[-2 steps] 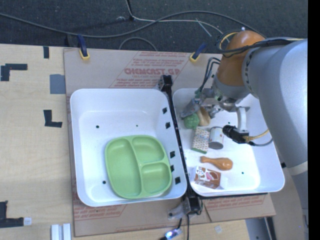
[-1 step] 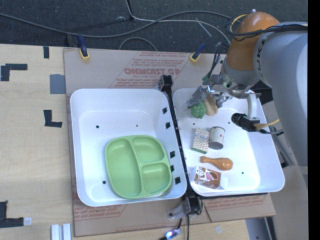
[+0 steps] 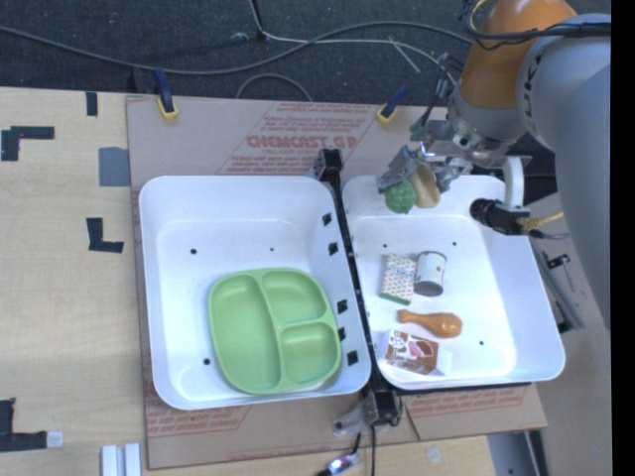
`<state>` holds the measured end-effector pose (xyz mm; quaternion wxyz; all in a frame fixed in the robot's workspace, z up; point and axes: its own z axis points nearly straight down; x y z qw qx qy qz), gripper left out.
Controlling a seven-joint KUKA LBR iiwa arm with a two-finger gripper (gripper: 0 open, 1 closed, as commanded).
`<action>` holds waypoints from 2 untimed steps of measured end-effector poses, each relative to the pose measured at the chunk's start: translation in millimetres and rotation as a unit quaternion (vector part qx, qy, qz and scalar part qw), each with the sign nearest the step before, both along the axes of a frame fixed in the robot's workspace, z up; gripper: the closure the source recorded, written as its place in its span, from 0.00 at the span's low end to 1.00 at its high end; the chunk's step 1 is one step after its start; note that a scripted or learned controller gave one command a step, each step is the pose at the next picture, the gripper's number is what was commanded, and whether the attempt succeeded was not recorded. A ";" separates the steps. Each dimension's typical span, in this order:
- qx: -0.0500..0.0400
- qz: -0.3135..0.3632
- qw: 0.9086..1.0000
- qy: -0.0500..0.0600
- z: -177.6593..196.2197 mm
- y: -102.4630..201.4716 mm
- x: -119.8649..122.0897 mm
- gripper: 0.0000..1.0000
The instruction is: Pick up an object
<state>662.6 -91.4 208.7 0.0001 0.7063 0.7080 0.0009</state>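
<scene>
Lowest in frame: a small snack packet (image 3: 410, 352) with brown and white print, lying flat near the bottom edge of the right bin (image 3: 511, 296). Just above it, an orange drumstick-shaped toy (image 3: 433, 322) lies on its side, thin end pointing left. Above that, a patterned flat pouch (image 3: 398, 278) touches a small can (image 3: 430, 273) tipped over, dark end facing down-frame. All four sit in the middle-to-lower part of the right bin.

Left bin (image 3: 179, 216): one green divided plate (image 3: 275, 330), three compartments, in the lower centre, close to the bottom wall.

Arm enters from upper right, orange band at top right of frame. Gripper (image 3: 417, 181) sits above the upper-left corner of the right bin. A green round object (image 3: 401, 198) and a tan piece (image 3: 427, 188) beside it are right at the fingertips, raised off the bin floor by the look of it. Fingers look closed in on the green object, pinching it, though the contact is partly hidden by the gripper body.

Both bins rest on a cardboard sheet (image 3: 288, 137) with red print; blue-and-yellow clamps (image 3: 164, 100) hold its top edge.
</scene>
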 end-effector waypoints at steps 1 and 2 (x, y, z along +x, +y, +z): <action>0.000 0.000 1.000 -0.001 52.3 1.0 0.6 1.00; -0.001 0.001 1.000 0.002 34.1 51.6 -6.9 1.00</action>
